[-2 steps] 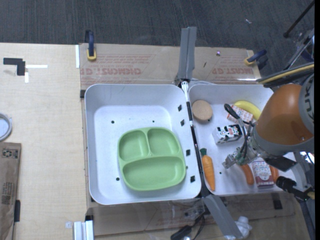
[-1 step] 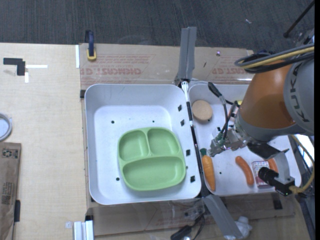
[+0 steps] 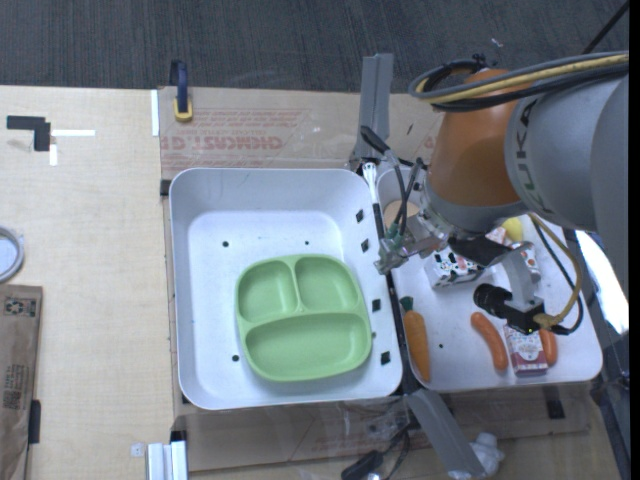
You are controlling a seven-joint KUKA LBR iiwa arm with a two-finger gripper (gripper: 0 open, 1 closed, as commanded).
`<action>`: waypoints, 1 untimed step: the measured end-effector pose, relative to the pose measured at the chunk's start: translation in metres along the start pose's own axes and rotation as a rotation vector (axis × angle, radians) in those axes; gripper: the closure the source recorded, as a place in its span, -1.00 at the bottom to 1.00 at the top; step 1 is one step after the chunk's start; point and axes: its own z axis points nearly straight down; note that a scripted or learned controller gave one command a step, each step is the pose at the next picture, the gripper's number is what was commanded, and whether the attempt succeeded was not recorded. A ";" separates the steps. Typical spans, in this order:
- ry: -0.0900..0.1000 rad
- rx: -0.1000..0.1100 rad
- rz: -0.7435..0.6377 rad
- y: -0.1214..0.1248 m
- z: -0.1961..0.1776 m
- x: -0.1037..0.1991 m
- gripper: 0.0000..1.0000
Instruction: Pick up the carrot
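Note:
The carrot [image 3: 416, 344], orange with a green top, lies along the left wall of the right bin [image 3: 575, 363], near its front corner. The arm's orange-banded wrist [image 3: 480, 158] hangs over the back of that bin. My gripper [image 3: 393, 251] pokes out below the wrist at the bin's left wall. It sits a short way behind the carrot's green end and is apart from it. The wrist hides most of the gripper.
A green divided plate [image 3: 302, 318] rests in the left bin [image 3: 200, 268]. In the right bin lie an orange-red sausage [image 3: 490, 340], a red-and-white packet [image 3: 528, 354], a small printed white item [image 3: 450, 266] and a yellow piece [image 3: 514, 230]. Cables [image 3: 520, 73] loop over the arm.

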 end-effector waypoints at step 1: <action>0.001 0.002 0.112 -0.039 0.000 0.006 1.00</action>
